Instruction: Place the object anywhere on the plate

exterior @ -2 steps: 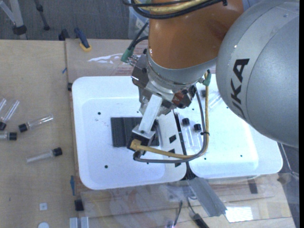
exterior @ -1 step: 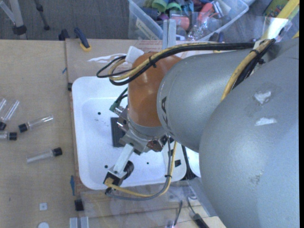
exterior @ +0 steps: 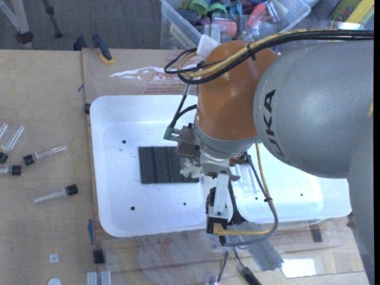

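Black letters "KU", the visible start of a longer brand name, run down the grey arm (exterior: pixel 309 100) casing beside the orange band (exterior: pixel 228 94)

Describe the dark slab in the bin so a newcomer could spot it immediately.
Find the white bin filling the middle of the bench. On its floor, left of the arm's orange band, lies a flat dark grey ribbed plate, roughly rectangular. It is the only dark, grooved thing against the white floor.
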You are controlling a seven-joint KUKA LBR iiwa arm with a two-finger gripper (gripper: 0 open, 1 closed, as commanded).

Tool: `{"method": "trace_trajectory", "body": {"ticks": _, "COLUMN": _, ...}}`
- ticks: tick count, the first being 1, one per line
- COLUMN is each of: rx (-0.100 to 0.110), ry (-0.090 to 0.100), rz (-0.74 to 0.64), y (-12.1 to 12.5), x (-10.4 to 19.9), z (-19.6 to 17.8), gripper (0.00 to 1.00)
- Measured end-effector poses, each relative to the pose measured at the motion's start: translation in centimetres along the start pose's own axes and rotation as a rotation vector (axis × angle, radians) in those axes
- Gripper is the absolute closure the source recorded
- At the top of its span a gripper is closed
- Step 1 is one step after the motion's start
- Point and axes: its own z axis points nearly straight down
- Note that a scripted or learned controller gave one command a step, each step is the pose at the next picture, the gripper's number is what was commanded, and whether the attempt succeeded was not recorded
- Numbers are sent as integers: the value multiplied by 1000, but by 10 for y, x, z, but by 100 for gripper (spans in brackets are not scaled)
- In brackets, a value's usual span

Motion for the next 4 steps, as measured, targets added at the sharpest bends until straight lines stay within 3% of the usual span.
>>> {"method": "trace_trajectory", "body": {"ticks": 1, "rx": 4, "ry": -2, "rz": 265, "y": -13, "x": 47, "z": 123, "gripper": 100}}
{"method": "trace_trajectory", "body": {"ticks": 2, "rx": -1, "ry": 1, "rz": -296, "y": 9, "x": 53, "z": 101, "gripper": 100}}
{"method": "trace_trajectory", "body": {"ticks": 3, "rx": -3, "ry": 1, "rz": -829, "y": 81, "x": 67, "z": 11, "gripper": 100}}
{"method": "trace_trajectory", "body": {"ticks": 4, "rx": -2, "ry": 0, "rz": -419, "y": 132, "x": 76, "z": -6, "gripper": 100}}
